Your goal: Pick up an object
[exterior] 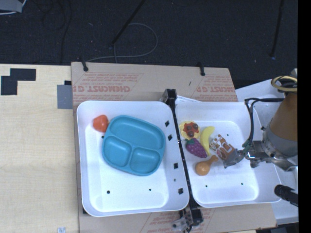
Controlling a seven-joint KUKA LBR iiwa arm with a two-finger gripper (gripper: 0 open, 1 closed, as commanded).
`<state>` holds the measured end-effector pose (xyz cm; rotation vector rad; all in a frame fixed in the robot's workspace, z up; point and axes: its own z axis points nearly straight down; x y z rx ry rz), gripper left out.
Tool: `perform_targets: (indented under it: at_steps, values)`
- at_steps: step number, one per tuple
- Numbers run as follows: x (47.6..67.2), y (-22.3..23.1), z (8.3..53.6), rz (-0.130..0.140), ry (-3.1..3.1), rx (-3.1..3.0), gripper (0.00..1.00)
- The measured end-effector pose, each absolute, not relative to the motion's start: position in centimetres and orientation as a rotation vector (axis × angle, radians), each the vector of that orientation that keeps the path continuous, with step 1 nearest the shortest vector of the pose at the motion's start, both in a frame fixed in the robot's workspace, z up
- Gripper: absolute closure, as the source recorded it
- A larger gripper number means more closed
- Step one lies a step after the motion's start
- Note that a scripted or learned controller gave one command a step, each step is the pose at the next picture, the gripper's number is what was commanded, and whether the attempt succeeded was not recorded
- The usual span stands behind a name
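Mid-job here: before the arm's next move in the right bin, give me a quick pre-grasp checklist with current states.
1. Pincer over the right bin: ok.
2. Target close: packet and orange drumstick toy lie beside it: ok.
3. Object between its fingers: cannot tell.
4. Clutter: banana and grapes are crowded against the packet: not ok.
5. Blue plate and tomato sit in the left bin, out of the way: ok.

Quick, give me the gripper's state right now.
Gripper: low in the right bin, at the edge of the toy food pile. Open or shut: cannot be told from this view, and nothing is visibly held.
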<state>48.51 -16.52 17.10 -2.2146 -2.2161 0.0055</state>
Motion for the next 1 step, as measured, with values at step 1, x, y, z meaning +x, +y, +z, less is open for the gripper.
perform_targets:
  at_steps: [1]
  values:
    - [48.81, -16.3, 12.7, 0.005, -2.216, -2.217, 0.0]
